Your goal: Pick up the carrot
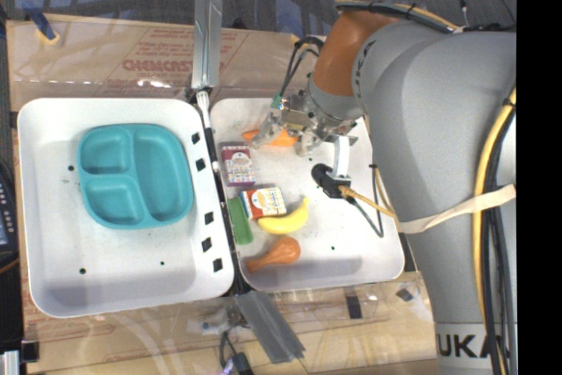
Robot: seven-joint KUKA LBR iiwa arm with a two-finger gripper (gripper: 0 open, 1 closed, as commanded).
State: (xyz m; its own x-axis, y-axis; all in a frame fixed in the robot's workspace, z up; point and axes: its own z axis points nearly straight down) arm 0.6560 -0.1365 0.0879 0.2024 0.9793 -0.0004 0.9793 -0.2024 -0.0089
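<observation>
Landmark: the right bin (379, 252), a shallow white tray; every place below is given relative to it.
Arm: a grey arm (430, 110) with an orange band (338, 57) above the wrist enters from the right and bends down over the bin's far half.
Gripper: the gripper (283, 129) hangs over the bin's far-left part, close to the far wall, and points toward the left.
Fingers: parted, one on each side of the carrot's thick end; whether they actually press on it cannot be told from this slant.
Carrot: the carrot (266, 137), orange, lies on the bin floor in the far-left part, with its tip toward the left wall and its other end under the gripper.
Purple carton: a small purple carton (236, 164) lies just nearer than the carrot, against the bin's left wall.
Red box: a red and white box (265, 202) sits near the bin's middle, touching the banana.
Banana: a yellow banana (285, 219) curves around the nearer side of the red box.
Green item: a long green item (241, 219) lies along the left wall, beside the red box.
Brown pear-shaped item: an orange-brown pear-shaped item (276, 253) rests near the bin's near wall, left of centre.
Left bin: the left bin (53, 277) adjoins the right bin's left wall.
Teal plate: a teal divided plate (134, 174) lies in the left bin, well apart from the carrot.
</observation>
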